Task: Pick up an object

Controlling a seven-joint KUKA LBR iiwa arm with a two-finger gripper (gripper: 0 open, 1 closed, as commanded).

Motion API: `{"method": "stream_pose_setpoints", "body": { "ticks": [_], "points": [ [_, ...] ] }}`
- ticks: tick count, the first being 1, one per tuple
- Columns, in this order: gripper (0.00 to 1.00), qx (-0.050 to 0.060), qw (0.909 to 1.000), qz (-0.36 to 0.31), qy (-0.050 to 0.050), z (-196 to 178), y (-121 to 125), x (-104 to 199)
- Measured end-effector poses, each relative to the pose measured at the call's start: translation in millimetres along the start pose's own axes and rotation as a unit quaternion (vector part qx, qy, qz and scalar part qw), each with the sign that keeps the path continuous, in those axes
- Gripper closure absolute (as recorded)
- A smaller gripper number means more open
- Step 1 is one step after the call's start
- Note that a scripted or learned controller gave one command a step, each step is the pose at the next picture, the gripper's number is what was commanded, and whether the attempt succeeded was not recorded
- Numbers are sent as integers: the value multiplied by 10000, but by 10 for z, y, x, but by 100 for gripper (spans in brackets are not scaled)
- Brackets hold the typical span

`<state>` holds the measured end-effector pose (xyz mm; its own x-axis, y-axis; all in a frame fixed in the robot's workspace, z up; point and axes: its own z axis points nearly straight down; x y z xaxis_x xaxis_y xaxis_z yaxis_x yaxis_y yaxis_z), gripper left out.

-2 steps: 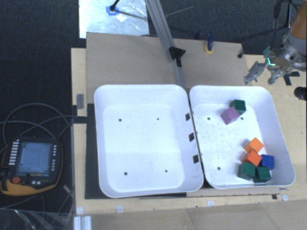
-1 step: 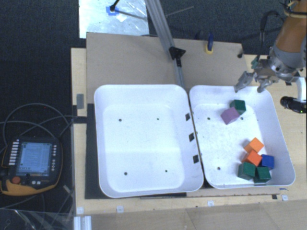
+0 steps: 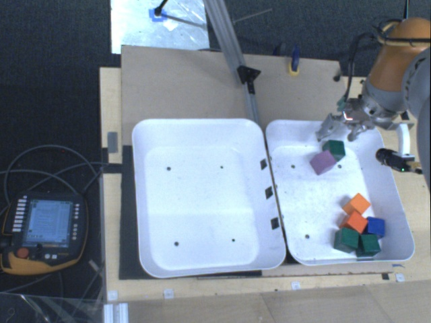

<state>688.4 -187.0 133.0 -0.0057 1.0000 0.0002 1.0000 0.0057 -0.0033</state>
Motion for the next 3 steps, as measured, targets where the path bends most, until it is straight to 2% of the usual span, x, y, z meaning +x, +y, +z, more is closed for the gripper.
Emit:
{"method": "stream_pose_setpoints", "body": {
  "ticks": [1,2,3],
  "points": [
    [0,1,10000,5,-6,439,0,-1],
    [100,-25,10000,-11,-17,302,15,-6],
    [100,-61,10000,2,-13,-340,5,40]
  ]
}}
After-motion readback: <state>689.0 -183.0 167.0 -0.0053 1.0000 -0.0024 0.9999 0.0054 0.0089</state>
